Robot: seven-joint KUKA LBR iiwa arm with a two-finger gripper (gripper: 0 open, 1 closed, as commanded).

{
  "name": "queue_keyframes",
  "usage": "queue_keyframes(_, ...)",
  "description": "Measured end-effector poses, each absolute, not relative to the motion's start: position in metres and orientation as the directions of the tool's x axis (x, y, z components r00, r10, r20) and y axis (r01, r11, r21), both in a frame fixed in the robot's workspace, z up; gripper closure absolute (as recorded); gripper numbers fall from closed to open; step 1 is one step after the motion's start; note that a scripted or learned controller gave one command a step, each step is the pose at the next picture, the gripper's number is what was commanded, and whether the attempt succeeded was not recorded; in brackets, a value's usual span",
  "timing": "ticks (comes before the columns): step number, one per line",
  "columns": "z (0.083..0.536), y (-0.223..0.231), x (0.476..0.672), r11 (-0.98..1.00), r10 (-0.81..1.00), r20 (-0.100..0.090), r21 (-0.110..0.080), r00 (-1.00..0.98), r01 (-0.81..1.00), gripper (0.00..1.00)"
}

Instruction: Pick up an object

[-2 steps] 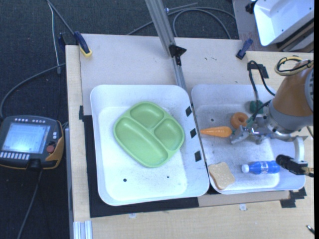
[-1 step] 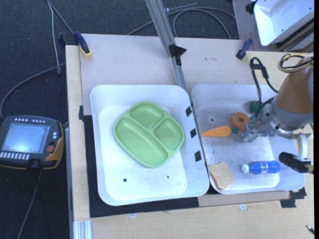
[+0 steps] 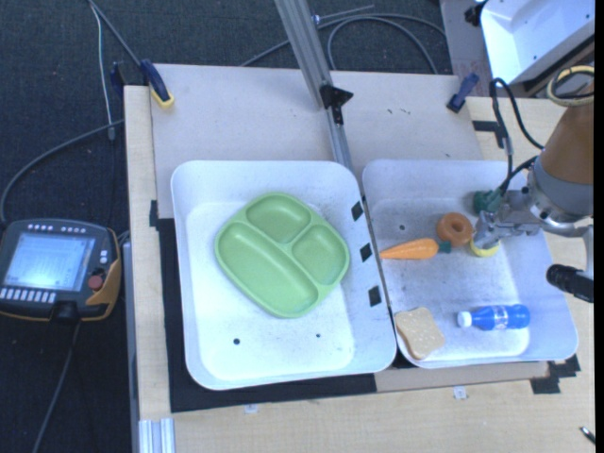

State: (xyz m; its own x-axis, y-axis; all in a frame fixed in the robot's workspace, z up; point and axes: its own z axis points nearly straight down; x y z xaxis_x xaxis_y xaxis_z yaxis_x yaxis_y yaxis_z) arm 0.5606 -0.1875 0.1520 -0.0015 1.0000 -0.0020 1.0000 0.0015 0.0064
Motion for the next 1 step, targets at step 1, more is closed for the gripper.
queue_keyframes(1, 0.2172, -0.1874, 0.5609, 0.002, 1.000, -0.003, 0.008, -0.002, 1.000, 1.00)
